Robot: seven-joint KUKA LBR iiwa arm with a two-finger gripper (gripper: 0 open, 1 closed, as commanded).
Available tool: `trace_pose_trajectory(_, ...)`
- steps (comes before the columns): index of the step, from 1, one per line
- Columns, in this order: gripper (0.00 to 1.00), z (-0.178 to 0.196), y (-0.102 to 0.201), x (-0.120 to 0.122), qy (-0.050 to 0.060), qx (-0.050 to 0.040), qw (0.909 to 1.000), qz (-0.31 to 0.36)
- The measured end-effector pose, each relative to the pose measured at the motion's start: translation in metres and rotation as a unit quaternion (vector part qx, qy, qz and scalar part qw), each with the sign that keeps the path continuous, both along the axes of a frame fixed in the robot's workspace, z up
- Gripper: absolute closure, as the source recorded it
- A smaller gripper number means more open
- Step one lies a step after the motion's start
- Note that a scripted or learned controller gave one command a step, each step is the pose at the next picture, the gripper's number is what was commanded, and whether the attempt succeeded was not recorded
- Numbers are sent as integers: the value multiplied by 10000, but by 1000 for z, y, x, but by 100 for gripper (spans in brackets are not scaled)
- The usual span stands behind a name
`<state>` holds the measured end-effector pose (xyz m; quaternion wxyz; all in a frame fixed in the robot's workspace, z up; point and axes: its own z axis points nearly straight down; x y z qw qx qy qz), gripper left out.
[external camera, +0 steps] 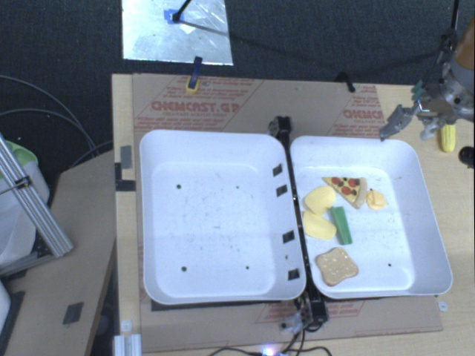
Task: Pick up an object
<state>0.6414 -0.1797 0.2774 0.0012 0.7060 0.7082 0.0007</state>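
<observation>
The gripper sits up at the far right, above the right bin's back edge, metal fingers spread open, gripping nothing. Inside that smooth white plastic bin: a pizza slice, two yellow potato-like lumps, a green stick, a toast slice, and a small yellow piece. The brown sheet under the bins reads "CHEMCAST" in red.
</observation>
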Motion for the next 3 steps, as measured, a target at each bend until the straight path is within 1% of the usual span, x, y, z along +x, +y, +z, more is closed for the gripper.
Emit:
trace_pose_trajectory(1,0,-181,92,0,-25,6,10000,5)
trace_pose_trajectory(2,0,-88,141,-128,14,25,10000,10)
trace_pose_trajectory(3,0,4,162,-94,-50,5,10000,24)
